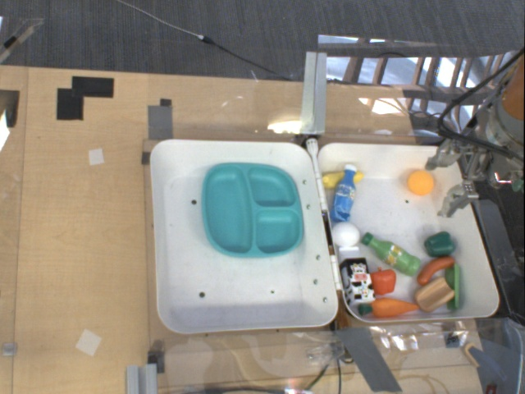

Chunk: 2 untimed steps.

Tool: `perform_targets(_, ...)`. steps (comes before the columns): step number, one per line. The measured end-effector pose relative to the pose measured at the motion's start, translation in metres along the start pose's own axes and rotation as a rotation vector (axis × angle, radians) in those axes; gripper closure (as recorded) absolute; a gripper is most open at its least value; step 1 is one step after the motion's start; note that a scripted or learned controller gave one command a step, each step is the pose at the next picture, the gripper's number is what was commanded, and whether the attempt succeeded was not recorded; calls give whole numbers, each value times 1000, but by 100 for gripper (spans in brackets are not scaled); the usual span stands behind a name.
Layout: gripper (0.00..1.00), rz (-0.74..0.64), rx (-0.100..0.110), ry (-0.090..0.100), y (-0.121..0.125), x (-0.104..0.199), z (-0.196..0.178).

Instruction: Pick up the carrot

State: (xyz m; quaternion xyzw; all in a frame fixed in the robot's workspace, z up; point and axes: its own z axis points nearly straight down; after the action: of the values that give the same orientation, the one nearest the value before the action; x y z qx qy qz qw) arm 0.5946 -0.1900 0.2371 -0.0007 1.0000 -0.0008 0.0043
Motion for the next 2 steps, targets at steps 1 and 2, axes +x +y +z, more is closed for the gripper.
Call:
perform_targets(1,0,185,-2,7,-13,-71,101)
perform_targets(2,0,229,1,13,-16,-65,151)
